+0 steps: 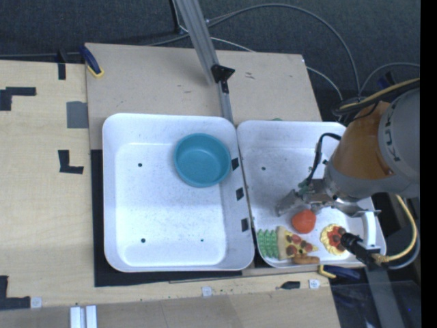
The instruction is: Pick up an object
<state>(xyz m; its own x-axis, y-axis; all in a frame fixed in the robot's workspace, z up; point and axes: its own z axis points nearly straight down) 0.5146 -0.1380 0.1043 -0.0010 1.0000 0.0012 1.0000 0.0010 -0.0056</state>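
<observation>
In the camera view the arm (372, 152) reaches in from the right, bent down over the right bin (273, 139). Its gripper (305, 203) hangs low near that bin's front edge, just above a red ball (304, 221); whether it is apart or together cannot be told. Toy food (290, 244) lies along the front edge. 1 blue bowl (202, 159) sits by the left bin's (130, 183) back right corner.

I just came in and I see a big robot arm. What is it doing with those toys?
The robot arm is reaching into the right bin, where a few toy foods lie. Its hand is low over a red toy tomato, trying to pick something up, but nothing is clearly held yet. A pizza slice and a small round pizza lie close by. A blue bowl sits in the left bin.
</observation>
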